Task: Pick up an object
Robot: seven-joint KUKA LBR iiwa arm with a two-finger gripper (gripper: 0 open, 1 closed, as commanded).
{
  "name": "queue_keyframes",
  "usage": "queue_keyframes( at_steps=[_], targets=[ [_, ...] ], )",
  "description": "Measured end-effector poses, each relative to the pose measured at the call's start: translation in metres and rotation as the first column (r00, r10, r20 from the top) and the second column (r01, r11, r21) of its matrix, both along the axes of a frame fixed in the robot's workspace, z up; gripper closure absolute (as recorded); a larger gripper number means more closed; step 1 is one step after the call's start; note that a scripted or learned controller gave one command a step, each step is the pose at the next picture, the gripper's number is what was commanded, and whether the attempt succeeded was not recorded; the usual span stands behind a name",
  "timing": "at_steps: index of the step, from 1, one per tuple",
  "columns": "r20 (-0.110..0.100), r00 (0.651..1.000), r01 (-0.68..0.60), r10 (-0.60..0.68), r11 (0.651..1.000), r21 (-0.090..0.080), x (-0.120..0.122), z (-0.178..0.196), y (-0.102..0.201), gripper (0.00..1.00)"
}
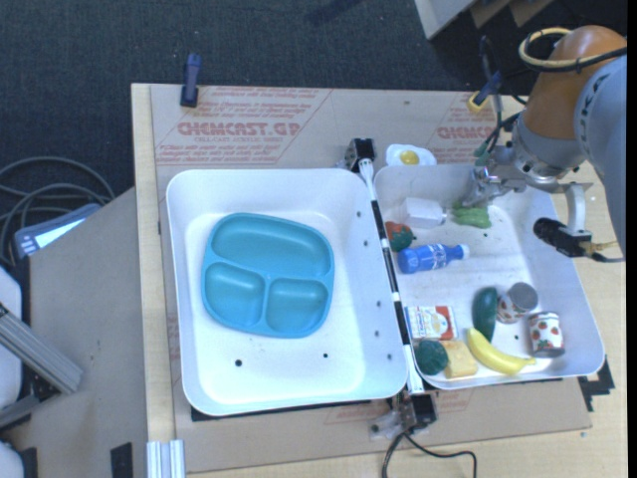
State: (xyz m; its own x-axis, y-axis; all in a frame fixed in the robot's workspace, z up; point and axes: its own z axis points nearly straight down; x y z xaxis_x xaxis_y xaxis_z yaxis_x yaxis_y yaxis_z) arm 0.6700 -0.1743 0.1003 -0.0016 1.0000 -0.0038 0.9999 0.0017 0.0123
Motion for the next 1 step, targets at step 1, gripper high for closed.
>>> queue_keyframes(
  at_steps=[1],
  targets=[
    [-0.005,1.0,0.0,0.0,1.0,0.001,-0.0013,-0.0021,0.0004,0.0]
  ],
)
